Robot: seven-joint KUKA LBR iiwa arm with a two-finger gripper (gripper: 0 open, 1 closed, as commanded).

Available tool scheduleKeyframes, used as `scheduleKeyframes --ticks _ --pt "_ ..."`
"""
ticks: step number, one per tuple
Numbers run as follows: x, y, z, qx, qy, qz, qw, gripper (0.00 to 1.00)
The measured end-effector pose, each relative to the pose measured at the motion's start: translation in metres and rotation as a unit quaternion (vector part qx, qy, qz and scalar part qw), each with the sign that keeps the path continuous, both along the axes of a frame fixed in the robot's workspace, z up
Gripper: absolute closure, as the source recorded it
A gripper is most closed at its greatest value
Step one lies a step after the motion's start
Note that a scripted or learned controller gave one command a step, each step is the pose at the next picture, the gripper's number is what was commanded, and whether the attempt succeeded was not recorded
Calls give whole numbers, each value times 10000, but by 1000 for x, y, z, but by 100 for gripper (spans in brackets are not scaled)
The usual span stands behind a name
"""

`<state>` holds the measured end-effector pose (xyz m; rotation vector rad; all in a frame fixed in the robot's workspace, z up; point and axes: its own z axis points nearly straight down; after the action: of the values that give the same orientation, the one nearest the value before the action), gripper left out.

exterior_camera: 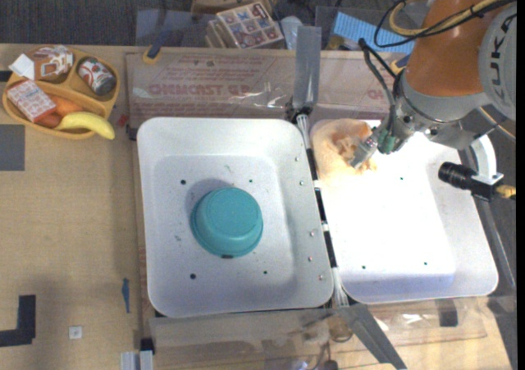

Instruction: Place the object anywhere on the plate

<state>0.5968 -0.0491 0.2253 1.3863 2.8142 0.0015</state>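
Observation:
A pale orange plate lies in the back left corner of the right bin, washed out by bright light. A small tan object rests on it. My gripper hangs low over the plate's right side, just right of the tan object, and glare blurs its tip. A teal round dish sits in the middle of the left bin, far from the gripper.
The grey arm with its orange band reaches in from the upper right over the right bin's back edge. A yellow tray of toy food with a banana stands on the bench at far left. Clutter lies behind the bins.

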Motion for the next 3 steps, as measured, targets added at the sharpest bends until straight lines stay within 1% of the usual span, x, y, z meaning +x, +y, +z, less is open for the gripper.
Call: scheduleKeyframes --ticks 1,2,3 --pt "14 47 8 -8 -16 1979 9802 100" --pt "24 100 15 -10 -20 3881 9216 100" --pt "25 151 8 -12 -21 4407 8977 100"
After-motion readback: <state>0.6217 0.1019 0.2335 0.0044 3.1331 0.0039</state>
